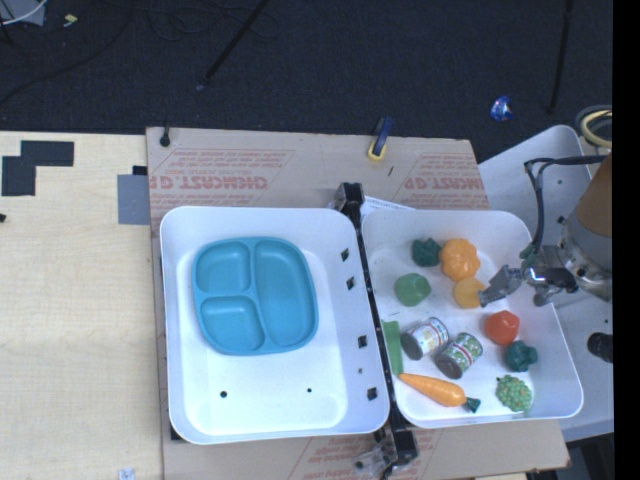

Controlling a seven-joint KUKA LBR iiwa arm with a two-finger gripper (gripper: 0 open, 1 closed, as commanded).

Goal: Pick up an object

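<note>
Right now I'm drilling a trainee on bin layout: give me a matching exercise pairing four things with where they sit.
Things:
1. blue three-compartment plastic tray
2. orange toy carrot
3. round orange toy fruit
4. light green toy broccoli floret

Places:
A. right bin, far side
B. left bin
C. right bin, near right corner
D. right bin, near edge, left of the floret

Pairs: 1-B, 2-D, 3-A, 4-C

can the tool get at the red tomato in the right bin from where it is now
Probably yes. The tool hovers just above the red tomato, nothing lies between them, and small gaps separate the tomato from the dark green piece and cans.
</note>
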